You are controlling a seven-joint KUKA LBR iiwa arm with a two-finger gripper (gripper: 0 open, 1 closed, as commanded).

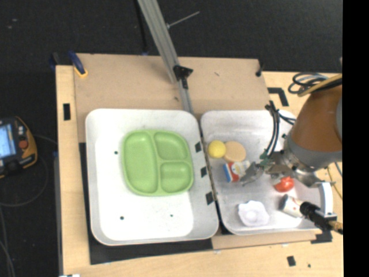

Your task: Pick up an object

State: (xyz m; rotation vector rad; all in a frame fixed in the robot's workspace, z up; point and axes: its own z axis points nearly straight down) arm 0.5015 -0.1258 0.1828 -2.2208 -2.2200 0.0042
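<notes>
White cup (pixel 253 213), yellow ball (pixel 217 149) in right bin (pixel 230 122); green tray (pixel 158 161) left; claw (pixel 252 174) grip unclear.

Right bin crowded, left bin roomy around its tray

In the right white bin (pixel 230 120), a yellow ball (pixel 217 149), tan round disc (pixel 235 152) and red-and-white carton (pixel 232 171) cluster together, with a red object (pixel 283 184) and white crumpled lump (pixel 253 213) nearby; bare floor lies along the far wall. The green divided tray (pixel 157 161) fills the left white bin's (pixel 104 212) middle, leaving open margins.
</notes>
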